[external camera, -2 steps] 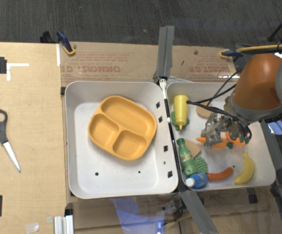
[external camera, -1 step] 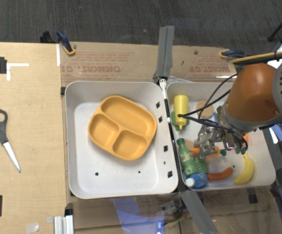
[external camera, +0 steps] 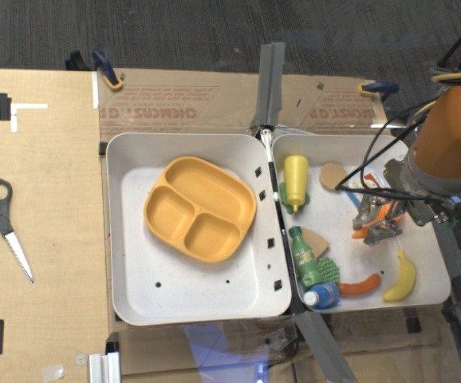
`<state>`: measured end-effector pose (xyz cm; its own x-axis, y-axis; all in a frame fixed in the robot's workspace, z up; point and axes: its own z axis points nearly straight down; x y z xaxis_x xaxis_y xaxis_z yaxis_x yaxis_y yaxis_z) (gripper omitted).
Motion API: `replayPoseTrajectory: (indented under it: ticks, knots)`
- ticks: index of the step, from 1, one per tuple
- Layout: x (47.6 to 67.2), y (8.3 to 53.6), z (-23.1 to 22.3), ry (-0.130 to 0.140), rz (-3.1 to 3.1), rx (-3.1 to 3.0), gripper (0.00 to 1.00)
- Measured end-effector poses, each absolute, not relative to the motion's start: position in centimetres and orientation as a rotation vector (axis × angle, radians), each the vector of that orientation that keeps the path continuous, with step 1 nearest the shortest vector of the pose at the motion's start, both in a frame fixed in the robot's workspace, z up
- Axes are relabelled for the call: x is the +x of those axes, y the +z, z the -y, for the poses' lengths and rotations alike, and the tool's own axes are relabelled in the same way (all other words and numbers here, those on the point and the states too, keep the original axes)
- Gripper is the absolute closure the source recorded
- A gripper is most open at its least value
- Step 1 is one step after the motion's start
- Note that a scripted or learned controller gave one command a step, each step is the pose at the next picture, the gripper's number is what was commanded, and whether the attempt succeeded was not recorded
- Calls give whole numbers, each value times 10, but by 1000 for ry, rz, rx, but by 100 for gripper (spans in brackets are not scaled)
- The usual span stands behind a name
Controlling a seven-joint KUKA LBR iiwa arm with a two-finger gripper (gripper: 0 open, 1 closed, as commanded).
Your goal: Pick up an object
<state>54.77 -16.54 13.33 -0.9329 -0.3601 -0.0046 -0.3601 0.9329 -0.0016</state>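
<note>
1. Carrot-like orange piece sits under the gripper in the right bin, towards its right side; it looks like the object being tried for, though that is a guess.
2. Whether the tool is clenched, released or grasping anything I cannot tell: cables and the wrist blur that spot.
3. Other things in this bin: a yellow bottle at the far left, a green bottle along the left wall, a banana near right, a red sausage-shaped toy by the near wall.
4. The left bin bears a yellow divided plate.
5. Risks: the orange piece is small and half-hidden, so a grasp may close on air or clip only its tip and drop it on lifting; trailing cables could snag.
</note>
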Motion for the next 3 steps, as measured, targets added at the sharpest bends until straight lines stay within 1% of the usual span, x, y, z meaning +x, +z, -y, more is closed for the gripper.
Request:
replayPoseTrajectory:
  ticks: [1, 2, 3]
  knots:
    - [608, 94, 167, 0, -3124, -251, 100]
    - [661, 95, 177, 0, -3129, -148, 100]
    - [661, 94, 130, 1, -3104, 443, 100]
